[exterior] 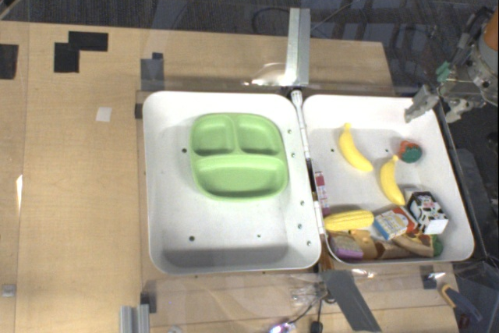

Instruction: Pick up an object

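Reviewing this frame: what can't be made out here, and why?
- Claw, camera view: small and blurred at the right bin's upper right corner; open or shut is unreadable.
- Arm: cut off by the right edge.
- Pile at the bin's near edge: items overlap, so the lower ones are partly hidden and hard to identify.
- Small red and green item: too small to name.

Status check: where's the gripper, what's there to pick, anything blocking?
Gripper at right bin's far right corner, holding nothing. Two bananas lie loose mid-bin; other items crowd near edge. Green tray in left bin. No obstruction seen.
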Available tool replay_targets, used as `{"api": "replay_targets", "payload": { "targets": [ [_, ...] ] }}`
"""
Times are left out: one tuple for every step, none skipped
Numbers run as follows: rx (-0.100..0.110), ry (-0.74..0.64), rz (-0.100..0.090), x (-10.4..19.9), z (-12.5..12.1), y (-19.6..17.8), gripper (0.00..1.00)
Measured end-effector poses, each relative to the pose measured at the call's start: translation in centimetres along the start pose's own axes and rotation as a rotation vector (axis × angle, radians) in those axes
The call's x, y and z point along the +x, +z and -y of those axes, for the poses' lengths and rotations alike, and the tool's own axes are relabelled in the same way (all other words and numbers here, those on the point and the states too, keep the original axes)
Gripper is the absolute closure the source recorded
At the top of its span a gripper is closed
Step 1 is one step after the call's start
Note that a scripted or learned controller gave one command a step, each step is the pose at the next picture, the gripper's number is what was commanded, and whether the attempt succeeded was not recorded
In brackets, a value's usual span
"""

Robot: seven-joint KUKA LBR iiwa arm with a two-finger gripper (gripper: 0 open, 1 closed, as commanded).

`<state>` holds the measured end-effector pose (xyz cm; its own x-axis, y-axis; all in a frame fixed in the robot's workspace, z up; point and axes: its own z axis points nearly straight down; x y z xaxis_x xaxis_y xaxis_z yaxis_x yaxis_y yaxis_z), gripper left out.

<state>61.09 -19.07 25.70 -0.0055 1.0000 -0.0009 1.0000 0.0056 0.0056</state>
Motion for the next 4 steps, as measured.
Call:
{"api": "replay_targets", "payload": {
  "targets": [
    [0.001,-0.012,-0.001,4.6,-3.1,12.0,0.00],
    [-0.007,-0.122,0.001,8.1,-1.5,16.7,0.00],
    [-0.015,-0.122,-0.002,8.3,-1.8,15.4,1.00],
    [-0.001,0.004,-0.001,13.1,-3.2,4.9,1.00]
  ]
}}
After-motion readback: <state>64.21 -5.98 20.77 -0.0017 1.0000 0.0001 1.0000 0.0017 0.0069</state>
